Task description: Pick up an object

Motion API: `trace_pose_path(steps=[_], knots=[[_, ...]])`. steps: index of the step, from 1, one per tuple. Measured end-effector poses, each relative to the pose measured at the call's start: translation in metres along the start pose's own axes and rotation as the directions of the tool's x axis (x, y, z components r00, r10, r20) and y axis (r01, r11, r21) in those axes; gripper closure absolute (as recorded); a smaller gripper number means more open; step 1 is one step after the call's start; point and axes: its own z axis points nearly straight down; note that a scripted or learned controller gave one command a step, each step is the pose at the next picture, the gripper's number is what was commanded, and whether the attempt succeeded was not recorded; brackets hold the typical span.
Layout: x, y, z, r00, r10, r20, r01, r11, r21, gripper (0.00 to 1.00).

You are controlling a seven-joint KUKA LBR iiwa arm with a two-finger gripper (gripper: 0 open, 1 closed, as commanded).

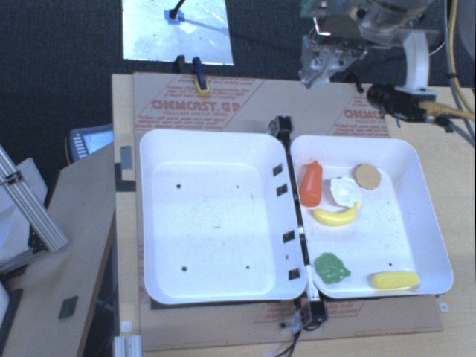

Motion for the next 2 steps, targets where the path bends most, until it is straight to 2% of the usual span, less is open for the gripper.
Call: trace_pose_path(steps=[1,2], knots=[[0.081,0.024,-0.031,1.000,-0.003,0.001,0.003,1.000,0.010,1.00],[0.127,0.067,-0.027,1.000,0.002,0.004,-0.002,1.000,0.013,1.00]])
